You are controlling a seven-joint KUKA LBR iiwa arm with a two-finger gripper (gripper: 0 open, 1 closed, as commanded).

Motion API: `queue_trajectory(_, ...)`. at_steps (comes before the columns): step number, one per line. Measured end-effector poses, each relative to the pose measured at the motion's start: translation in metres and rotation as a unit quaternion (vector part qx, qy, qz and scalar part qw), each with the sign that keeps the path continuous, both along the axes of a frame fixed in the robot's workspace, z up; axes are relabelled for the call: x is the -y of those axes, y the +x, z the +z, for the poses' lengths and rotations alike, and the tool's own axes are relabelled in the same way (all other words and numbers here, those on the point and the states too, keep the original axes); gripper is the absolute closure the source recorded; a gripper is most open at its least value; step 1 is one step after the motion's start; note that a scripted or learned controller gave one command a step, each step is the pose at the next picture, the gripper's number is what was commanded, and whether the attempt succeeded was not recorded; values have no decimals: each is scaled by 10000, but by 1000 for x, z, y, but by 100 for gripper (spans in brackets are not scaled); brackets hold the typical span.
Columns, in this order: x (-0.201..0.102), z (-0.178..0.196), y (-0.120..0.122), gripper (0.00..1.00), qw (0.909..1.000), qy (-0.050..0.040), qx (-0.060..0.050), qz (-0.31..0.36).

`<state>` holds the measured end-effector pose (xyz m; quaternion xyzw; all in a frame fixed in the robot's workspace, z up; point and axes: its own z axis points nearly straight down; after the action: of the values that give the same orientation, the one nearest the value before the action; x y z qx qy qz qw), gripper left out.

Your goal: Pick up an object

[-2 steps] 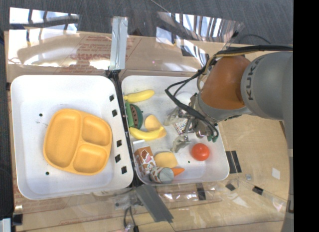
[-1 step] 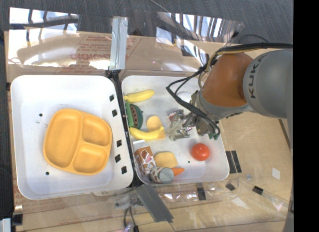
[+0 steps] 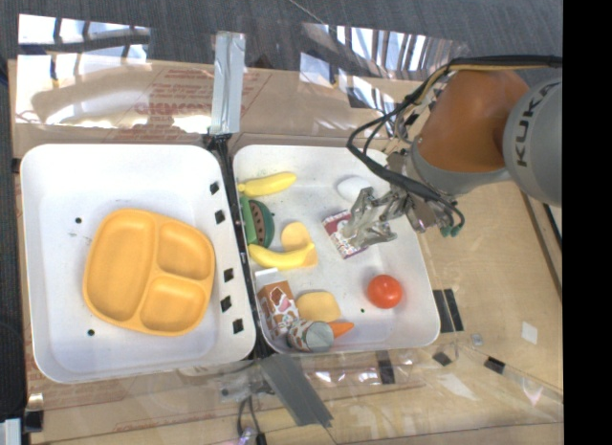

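White plastic bins sit side by side on my table, and my arm (image 3: pixel 478 132) comes in from the right over the right bin (image 3: pixel 421 285). My pincer (image 3: pixel 368 221) hangs low above the middle of that bin, its metal fingers pointing down at a small red and white packet (image 3: pixel 342 234) that lies flat on the bin floor. The tips look to be touching the packet or just over it, but I cannot tell how far apart the fingers stand, nor whether the packet is caught between them.

Around it lie the other things I could take. A banana (image 3: pixel 268 184) rests near the bin's upper left corner, and a second banana (image 3: pixel 283 257) lies lower down by the left wall, with a pale yellow piece (image 3: pixel 295 234) just above it. A green and dark round thing (image 3: pixel 258 224) sits against the left wall between the two bananas. A red tomato (image 3: pixel 384 291) sits apart, toward the lower right. Along the lower edge are a brown printed carton (image 3: pixel 278 305), a yellow lump (image 3: pixel 318 306) and a small can (image 3: pixel 318 335) lying close together. A white oval thing (image 3: pixel 353 187) lies just above my pincer.

The left bin (image 3: pixel 48 271) carries a yellow divided tray (image 3: pixel 148 271), lying flat near its middle.
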<state>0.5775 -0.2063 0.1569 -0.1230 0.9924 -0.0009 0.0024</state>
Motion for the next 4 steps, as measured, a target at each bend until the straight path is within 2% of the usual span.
queue_trajectory(1, 0, -1, 0, 0, 10000, 4, -7, 0)
queue_trajectory(2, -17, -67, 8, 0, 9995, 15, -35, -320)
queue_trajectory(4, -17, -65, 9, 0, 9995, 8, -16, -318)
